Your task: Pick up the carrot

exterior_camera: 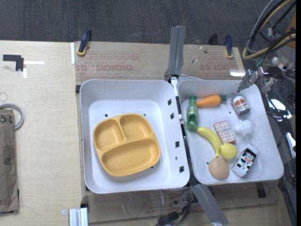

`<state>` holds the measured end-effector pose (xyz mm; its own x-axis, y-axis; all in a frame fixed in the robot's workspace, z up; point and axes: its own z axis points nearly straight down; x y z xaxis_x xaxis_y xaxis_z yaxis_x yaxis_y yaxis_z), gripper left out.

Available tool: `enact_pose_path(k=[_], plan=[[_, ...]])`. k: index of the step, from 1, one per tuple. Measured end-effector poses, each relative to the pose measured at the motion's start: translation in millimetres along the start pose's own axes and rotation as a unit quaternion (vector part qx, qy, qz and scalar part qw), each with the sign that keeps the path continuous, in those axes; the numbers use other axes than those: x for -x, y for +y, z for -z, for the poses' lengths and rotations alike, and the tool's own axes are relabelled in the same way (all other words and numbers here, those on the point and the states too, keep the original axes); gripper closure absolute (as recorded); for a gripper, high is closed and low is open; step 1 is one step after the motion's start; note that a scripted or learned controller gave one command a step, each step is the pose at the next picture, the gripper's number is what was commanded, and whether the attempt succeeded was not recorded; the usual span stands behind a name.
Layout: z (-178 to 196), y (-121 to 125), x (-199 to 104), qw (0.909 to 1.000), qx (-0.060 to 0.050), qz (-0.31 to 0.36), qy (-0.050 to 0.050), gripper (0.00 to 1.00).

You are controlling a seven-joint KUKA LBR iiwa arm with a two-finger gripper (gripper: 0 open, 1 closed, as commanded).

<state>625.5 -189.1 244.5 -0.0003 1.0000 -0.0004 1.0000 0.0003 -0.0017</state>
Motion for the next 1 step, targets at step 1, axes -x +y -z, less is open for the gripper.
enact_pose_path(k=[1], plan=[[-101.1, -6.4, 12.5, 1.0, 0.0, 0.005, -0.001, 0.0]])
